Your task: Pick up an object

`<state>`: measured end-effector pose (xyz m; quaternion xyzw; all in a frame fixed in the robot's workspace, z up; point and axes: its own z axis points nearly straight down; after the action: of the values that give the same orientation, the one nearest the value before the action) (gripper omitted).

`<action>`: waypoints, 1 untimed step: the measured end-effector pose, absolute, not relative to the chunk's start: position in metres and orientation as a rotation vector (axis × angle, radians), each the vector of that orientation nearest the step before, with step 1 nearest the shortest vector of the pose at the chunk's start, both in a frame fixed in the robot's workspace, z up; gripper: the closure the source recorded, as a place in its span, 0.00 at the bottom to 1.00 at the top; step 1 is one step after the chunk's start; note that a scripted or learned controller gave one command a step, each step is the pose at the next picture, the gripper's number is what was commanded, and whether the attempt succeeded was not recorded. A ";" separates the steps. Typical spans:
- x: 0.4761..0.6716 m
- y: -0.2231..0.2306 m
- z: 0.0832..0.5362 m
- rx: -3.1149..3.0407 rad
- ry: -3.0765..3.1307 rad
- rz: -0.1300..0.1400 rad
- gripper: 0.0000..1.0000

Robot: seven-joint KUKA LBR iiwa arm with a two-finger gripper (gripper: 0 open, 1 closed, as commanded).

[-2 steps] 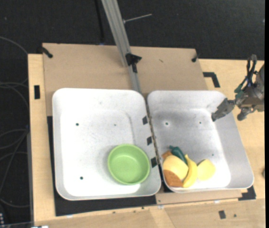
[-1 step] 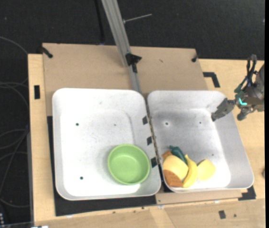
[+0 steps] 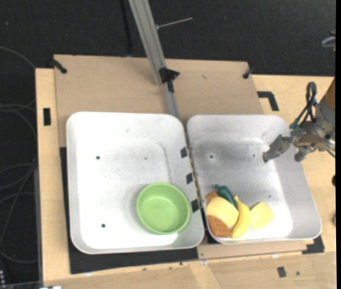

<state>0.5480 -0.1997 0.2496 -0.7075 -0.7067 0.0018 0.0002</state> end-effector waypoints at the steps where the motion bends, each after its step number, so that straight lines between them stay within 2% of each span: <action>1: 0.557 -0.201 0.194 -2.222 -2.219 0.006 0.00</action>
<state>0.5574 -0.2006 0.1940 -0.7075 -0.7067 0.0019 0.0008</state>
